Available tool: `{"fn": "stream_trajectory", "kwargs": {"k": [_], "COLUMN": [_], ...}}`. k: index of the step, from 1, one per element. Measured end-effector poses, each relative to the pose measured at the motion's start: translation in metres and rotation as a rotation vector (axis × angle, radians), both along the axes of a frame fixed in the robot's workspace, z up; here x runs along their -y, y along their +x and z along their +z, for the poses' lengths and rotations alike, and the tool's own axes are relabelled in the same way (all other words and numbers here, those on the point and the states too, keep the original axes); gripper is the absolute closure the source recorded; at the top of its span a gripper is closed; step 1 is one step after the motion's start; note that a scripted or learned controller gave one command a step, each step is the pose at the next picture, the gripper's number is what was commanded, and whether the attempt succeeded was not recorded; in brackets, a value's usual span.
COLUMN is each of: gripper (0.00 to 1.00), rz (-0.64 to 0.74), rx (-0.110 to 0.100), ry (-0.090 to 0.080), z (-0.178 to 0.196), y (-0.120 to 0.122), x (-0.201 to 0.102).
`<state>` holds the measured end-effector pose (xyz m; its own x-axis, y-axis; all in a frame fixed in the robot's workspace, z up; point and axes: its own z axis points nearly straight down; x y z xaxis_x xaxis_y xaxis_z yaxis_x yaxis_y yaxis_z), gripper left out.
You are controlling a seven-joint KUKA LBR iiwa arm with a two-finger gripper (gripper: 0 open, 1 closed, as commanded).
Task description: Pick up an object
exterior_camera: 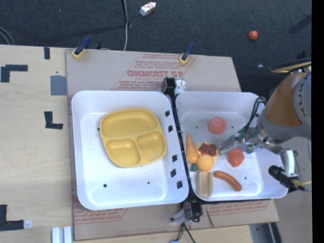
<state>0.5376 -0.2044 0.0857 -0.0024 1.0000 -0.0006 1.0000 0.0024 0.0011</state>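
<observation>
The right bin [253, 105] holds several toy foods: a pink ball [217, 125], a red piece [235, 158], an orange carrot [191, 148], a round orange fruit [205, 162], a small dark red and yellow piece [207, 148], a sausage [227, 180] and a beige piece [204, 184]. My gripper [234, 145] reaches in from the right and hangs low over the bin, just above the red piece and to the right of the dark piece. I see nothing held in it.
The left bin [86, 186] holds a yellow divided plate [133, 136]. A black divider with clips [173, 135] runs between the bins. The arm's grey and orange body [286, 110] hangs over the right bin's right rim. Cables run along the bench's back.
</observation>
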Motion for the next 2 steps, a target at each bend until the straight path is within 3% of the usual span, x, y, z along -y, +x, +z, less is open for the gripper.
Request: {"fn": "stream_trajectory", "kwargs": {"k": [1, 2], "gripper": [0.0, 1.0], "rz": [-0.001, 0.0], "rx": [0.001, -0.001], "ry": [-0.002, 0.003], "z": [0.0, 0.01], "y": [-0.035, -0.034], "x": [-0.046, -0.046]}}
